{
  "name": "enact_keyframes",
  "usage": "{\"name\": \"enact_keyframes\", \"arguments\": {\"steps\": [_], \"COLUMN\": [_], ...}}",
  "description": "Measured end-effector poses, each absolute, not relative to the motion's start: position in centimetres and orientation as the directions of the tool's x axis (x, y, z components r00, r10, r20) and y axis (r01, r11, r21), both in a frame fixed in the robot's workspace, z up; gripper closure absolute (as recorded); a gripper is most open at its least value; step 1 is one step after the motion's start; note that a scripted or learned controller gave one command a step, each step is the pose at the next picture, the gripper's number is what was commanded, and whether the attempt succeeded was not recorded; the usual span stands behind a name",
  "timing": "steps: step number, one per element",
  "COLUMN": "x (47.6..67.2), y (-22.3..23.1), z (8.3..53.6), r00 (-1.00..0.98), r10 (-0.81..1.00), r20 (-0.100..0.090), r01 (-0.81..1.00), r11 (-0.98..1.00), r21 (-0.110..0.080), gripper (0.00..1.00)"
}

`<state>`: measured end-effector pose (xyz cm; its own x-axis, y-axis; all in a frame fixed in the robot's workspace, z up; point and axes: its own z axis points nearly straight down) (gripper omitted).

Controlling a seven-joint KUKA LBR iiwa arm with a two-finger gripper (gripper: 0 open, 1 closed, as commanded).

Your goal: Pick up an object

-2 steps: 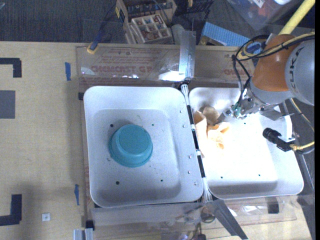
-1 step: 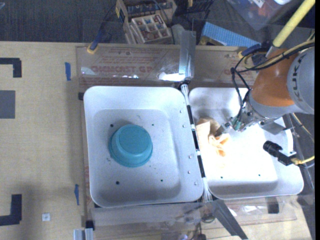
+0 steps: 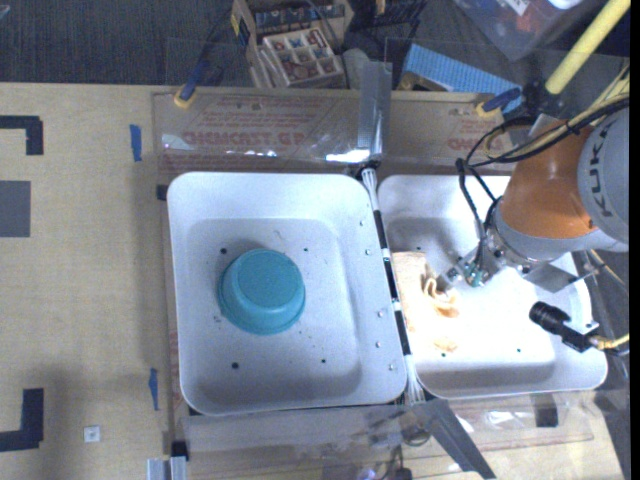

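One wooden block [image 3: 408, 273] | just left of jaws [image 3: 452, 276] (right bin [image 3: 520, 363])

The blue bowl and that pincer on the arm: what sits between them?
In the camera view, between the blue bowl and the pincer run the bins' adjoining rims, then a small tan block by the right bin's left wall.

Cardboard box [image 3: 290, 38] behind bins; blue tape [image 3: 135, 142].

Teal bowl [image 3: 262, 290] upside down in left bin [image 3: 200, 208], arm's jaws [image 3: 462, 273] low in right bin [image 3: 420, 196], beside pale objects [image 3: 432, 293]
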<state>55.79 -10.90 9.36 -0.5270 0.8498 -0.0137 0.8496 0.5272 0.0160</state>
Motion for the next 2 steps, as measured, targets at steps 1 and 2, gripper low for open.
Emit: {"name": "enact_keyframes", "arguments": {"steps": [1,2], "x": [56.02,56.87], "y": [-10.36,-10.01], "z": [9.19,9.22], "r00": [-0.408,-0.564], "r10": [0.913,0.826], "r20": [-0.011,-0.016], "r01": [0.913,0.826], "r11": [0.409,0.564], "r21": [0.012,0.013], "gripper": [0.0,0.0]}}
